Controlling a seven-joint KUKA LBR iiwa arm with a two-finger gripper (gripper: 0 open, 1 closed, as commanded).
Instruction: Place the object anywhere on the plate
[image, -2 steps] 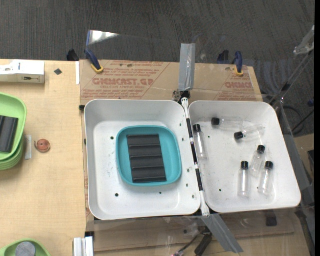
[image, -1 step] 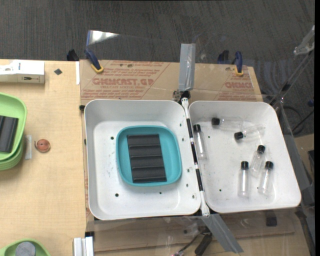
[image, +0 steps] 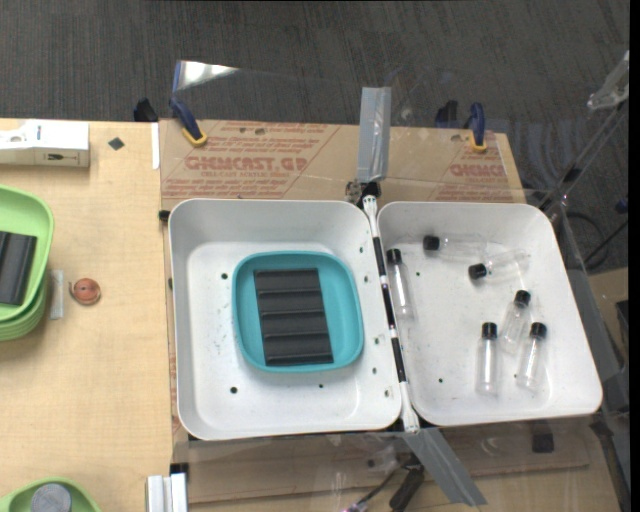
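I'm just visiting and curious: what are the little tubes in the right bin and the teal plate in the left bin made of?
The tubes look like clear plastic or glass: the white bin shows through them, and each has a small black cap, likely plastic. The teal plate looks like moulded plastic with a smooth, slightly glossy rim. The dark ribbed insert lying in it looks matte, perhaps rubber or foam; I can't tell which.

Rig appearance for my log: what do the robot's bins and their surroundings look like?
Two shallow white bins with rounded corners: the left bin holds a teal plate bearing a dark ribbed block, the right bin clear vials with black caps. Brown cardboard with red print lies behind.
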